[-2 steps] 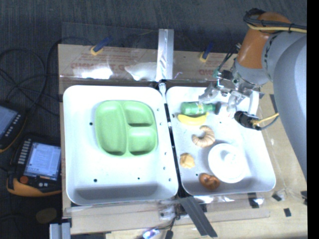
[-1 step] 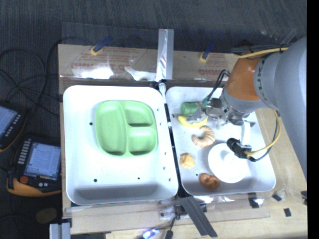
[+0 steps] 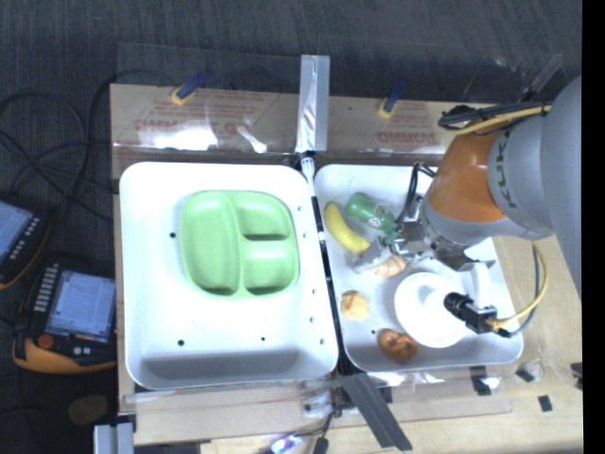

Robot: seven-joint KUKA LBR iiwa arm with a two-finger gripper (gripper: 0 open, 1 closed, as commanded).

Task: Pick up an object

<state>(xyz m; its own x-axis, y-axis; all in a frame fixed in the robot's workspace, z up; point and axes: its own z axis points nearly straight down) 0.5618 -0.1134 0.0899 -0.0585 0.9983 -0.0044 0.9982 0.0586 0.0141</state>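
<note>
While the arm [image 3: 492, 183] reaches into the right bin [image 3: 506, 343], its gripper [image 3: 395, 246] sits low among a banana [image 3: 344, 227], a green bottle [image 3: 367, 211] and a pale lump [image 3: 386, 267]; whether it is apart or together, I cannot tell. Nearby lie a white plate [image 3: 425, 312], a small tan piece [image 3: 354, 304] and a brown fruit [image 3: 398, 345]. A green divided tray [image 3: 241, 242] fills the left bin [image 3: 151, 348].

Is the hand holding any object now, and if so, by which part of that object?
It cannot be told. The hand is low in the right bin, close to the green object and the pale food piece, but the view shows nothing clearly gripped.
</note>
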